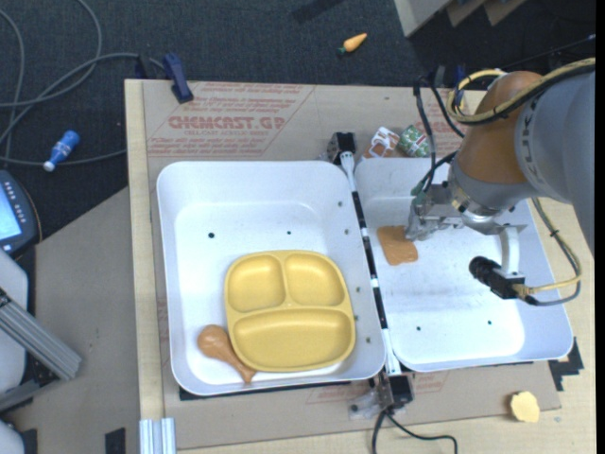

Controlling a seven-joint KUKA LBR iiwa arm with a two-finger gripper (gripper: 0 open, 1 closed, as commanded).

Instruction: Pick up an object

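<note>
Hovering: gripper just above brown slice, right bin
Fingers: cannot tell
Left bin: yellow plate, drumstick

One camera looks down from above.
It sits high over the bench and tilts a little, far enough back to see both white bins and some floor past them.

Scattered off the bench on dark carpet: an orange carrot-shaped toy, a blue and white bottle among grey cables. Clipped to the board's far edge, a blue clamp; near its right front corner, a yellow lump.
</note>
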